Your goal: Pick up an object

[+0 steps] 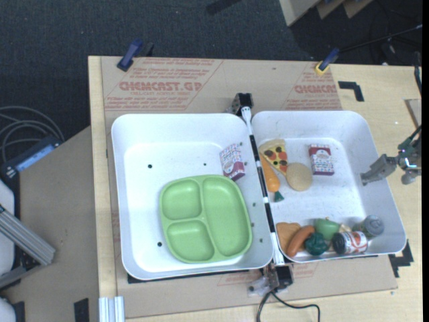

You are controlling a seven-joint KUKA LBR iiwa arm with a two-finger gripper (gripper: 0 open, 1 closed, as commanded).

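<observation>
Approaching stage: gripper [387, 168] at right bin's [348, 123] right rim, finger spread unreadable (nothing visibly held). Red carton [322, 159] lies nearby mid-bin; next move needs reaching leftward, then descending.

blue clamp [129, 54] bench top-left | cables [23, 139] floor left | cardboard sheet [167, 86] under bins

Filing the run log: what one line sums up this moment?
end effector: over right white bin's right rim | held: nothing seen | nearest: red rectangular carton | left bin: green divided plastic tray
</observation>
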